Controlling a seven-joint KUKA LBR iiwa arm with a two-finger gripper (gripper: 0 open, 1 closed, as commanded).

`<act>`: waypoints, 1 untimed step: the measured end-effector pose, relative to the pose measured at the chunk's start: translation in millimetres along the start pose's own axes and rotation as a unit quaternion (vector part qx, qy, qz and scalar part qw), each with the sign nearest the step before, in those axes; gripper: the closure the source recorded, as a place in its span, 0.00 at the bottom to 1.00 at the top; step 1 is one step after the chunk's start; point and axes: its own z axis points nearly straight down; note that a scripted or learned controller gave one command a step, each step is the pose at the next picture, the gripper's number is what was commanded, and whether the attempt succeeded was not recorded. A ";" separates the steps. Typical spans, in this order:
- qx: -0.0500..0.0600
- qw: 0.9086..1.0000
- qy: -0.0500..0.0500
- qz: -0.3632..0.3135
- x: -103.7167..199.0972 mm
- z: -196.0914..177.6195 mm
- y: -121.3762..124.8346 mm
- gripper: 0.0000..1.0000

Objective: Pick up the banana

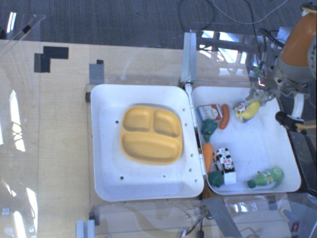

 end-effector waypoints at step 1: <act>0.002 0.999 0.001 -0.035 55.3 72.2 -5.6 1.00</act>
